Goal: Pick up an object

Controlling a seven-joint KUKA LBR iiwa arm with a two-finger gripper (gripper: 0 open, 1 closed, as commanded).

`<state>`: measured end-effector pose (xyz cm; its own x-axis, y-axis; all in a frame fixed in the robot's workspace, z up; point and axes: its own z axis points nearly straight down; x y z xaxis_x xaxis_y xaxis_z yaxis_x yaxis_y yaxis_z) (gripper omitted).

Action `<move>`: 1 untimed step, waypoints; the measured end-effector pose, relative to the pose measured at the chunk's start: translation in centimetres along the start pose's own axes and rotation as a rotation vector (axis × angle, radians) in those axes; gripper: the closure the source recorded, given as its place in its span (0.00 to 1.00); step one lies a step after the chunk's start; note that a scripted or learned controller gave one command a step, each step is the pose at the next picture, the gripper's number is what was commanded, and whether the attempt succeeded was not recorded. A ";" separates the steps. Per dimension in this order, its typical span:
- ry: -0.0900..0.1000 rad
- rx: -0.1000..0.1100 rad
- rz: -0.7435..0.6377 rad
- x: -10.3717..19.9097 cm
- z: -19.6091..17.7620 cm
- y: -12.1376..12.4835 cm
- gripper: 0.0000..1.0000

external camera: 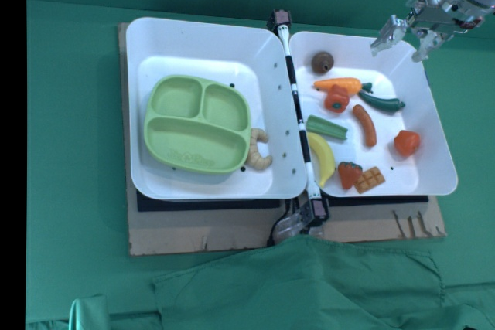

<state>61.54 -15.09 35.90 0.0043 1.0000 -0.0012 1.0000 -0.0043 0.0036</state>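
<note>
1. The hand [404, 37] hangs above the far right corner of the right bin [433, 166]. Its two fingers stand spread wide apart with nothing between them.

2. Nearest to the hand, on the bin floor, lies a small brown round piece [322, 62], apart from the other items. It looks hard and smooth; a round shape may roll out of a pinch, so the fingers should close across its middle.

3. Next outward lie a carrot [337, 84] and a red pepper [336, 100], touching each other, with a dark green cucumber [380, 101] just beside them. This crowding leaves little room for the fingers.

4. The sausage [365, 125] lies alone near the middle of the bin. It appears light, stiff and plastic-like. Judgement: it is the simplest target; grip across its narrow width at mid-length.

5. The tomato [407, 142] sits near the right wall, which may block one finger.

6. A green block [326, 127], a banana [322, 158], a strawberry [349, 174] and a waffle piece [369, 179] lie towards the near edge.

7. The left bin [155, 35] holds a green divided plate [198, 124] and a croissant [260, 151] touching its rim.

8. Both bins rest on the table [77, 166].
</note>
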 end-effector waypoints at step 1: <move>-0.002 -0.007 0.003 -0.1 -1.4 0.1 1.00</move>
<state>61.61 -15.20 37.27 0.0069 1.0000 -0.0034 0.9999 -0.0069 0.0107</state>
